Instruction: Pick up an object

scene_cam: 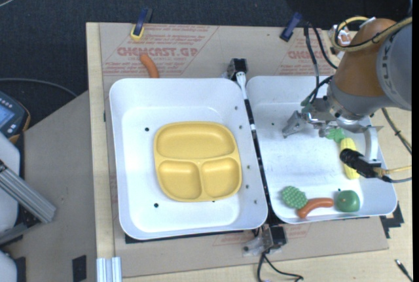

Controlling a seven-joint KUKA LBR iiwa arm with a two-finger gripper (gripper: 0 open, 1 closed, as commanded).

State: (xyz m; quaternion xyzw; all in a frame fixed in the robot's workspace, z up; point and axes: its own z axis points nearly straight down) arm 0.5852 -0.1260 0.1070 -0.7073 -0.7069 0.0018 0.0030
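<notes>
Camera view looked down on two white bins sitting side by side. The left bin (124, 163) held a yellow tray (196, 159) with three hollows. The right bin (275, 97) held the toy food, and the arm (366, 71) hung over it, coming in from the right. The pincer (308, 118) sat low over the top half of that bin. One grey finger stuck out to the left, toward the wall between the bins, but the wrist hid the rest, so I could not tell if the pincer was spread or pressed together. Nothing showed between its fingers. The closest food was the corn (349, 158), yellow with a green leafy top. It lay just to the right of the pincer and a bit nearer the front, partly under the arm's black part. Its long side ran from back to front. More food lay along the front edge: a bumpy green piece (294, 196), an orange sausage (315, 206) touching it, and a round green ball (347, 201). These were farther off, near the front. I think the corn was the easiest pick. The pincer would need to slide a little right and forward, then close across the corn's short side.
</notes>
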